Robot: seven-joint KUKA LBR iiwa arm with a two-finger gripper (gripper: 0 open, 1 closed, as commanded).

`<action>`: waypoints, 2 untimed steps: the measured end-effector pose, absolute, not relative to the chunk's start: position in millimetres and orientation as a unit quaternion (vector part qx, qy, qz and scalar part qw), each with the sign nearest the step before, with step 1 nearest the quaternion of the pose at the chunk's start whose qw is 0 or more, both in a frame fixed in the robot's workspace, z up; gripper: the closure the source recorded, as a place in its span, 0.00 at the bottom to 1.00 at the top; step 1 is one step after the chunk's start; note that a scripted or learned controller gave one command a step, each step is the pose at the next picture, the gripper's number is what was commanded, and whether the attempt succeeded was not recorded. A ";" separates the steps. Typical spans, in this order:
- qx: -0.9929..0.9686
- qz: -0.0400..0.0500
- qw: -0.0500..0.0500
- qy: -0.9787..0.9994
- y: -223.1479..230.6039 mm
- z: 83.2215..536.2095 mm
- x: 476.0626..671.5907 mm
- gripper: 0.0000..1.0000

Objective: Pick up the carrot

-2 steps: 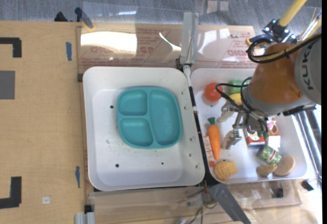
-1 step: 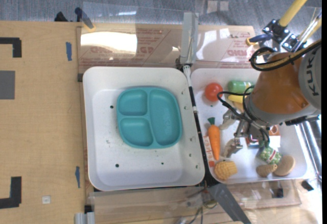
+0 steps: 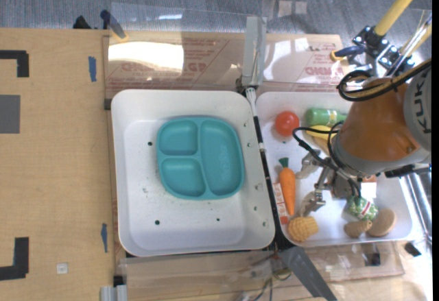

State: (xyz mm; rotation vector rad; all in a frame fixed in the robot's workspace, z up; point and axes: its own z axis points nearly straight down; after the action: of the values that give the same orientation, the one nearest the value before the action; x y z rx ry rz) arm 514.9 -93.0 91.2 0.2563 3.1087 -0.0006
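- orange carrot (image 3: 287, 188) lies lengthwise near the left wall of the right bin (image 3: 405, 227), green top pointing away from the camera.
- gripper (image 3: 317, 186) hangs just right of the carrot, fingers spread and holding nothing.
- corn cob (image 3: 302, 227) sits below the carrot; a tomato (image 3: 286, 122) above it.
- teal divided plate (image 3: 201, 157) rests in the left bin (image 3: 130, 176).

Grey arm (image 3: 384, 128) from the right, tool (image 3: 317, 190) low, fingers apart.
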 end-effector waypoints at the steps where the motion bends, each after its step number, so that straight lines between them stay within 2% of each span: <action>1: -0.089 -0.002 0.008 0.996 -92.5 90.4 552.7 0.00; 2: -0.114 -0.001 0.008 0.993 -93.6 90.5 539.6 0.00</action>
State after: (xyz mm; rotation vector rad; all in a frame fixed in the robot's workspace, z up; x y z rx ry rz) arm 539.6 -93.6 90.5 -0.3550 3.1048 -0.0036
